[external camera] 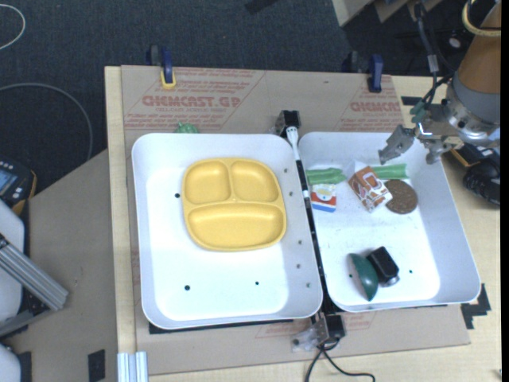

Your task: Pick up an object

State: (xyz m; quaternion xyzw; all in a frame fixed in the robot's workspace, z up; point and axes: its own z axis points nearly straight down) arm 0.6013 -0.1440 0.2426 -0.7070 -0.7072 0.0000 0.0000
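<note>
The worktop [238, 94] carries two white bins. The left bin [159, 285] has broad bare floor around a yellow divided plate [234, 204]. The right bin [445, 253] keeps open room along its near and right edges. The hand [413, 143], fingers spread apart and holding nothing, hovers at its far right corner, the arm cut off by the frame. Nearby lie a brown disc [402, 197], a small carton [369, 188], and a green strip [390, 171], partly hidden.
</note>
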